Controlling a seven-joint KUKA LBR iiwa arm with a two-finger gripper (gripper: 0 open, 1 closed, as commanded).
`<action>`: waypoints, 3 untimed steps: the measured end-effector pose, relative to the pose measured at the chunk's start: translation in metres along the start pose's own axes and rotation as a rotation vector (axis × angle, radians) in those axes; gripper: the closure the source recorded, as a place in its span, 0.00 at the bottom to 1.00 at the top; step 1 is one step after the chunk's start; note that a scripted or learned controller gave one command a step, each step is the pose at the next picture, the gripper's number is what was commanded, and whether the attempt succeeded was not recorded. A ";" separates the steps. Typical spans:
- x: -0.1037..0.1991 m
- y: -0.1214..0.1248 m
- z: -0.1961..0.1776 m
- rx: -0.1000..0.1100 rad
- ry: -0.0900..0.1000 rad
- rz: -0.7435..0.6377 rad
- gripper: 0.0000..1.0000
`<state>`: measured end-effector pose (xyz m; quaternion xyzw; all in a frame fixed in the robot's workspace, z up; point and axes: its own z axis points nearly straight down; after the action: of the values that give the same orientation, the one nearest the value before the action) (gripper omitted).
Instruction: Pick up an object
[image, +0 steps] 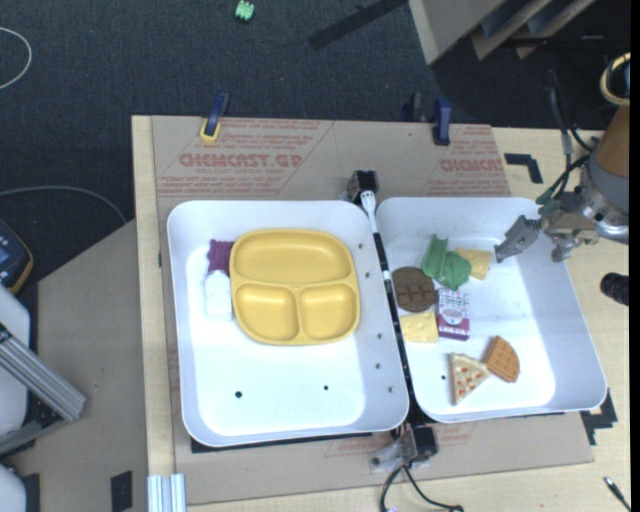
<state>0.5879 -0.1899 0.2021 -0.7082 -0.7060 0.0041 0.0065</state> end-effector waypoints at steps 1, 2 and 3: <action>0.000 0.003 -0.009 -0.015 -0.003 -0.003 0.00; 0.005 -0.004 0.052 -0.008 -0.001 -0.003 0.00; 0.011 -0.002 0.096 -0.009 -0.001 -0.005 0.00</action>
<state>0.5844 -0.1785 0.1063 -0.7066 -0.7076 0.0011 0.0030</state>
